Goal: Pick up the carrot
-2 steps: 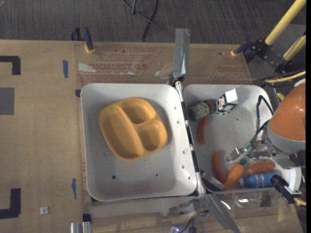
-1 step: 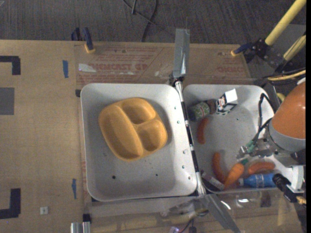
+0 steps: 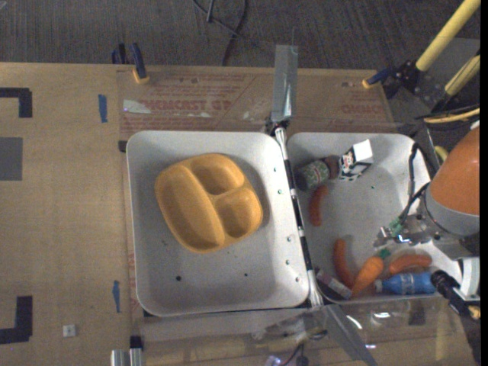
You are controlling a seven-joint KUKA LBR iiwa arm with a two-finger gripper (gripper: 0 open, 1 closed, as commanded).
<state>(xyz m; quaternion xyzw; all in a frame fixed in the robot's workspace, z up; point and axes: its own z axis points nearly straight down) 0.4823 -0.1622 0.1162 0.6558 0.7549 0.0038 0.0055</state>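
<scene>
Hovering my fingers (image 3: 396, 235) just above the carrot (image 3: 369, 273) in the right bin (image 3: 396, 147), their spread I cannot tell

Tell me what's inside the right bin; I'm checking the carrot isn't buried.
In the right bin: the carrot near the front wall, sausages, two bottles and a small carton. The arm covers the bin's right side.
</scene>
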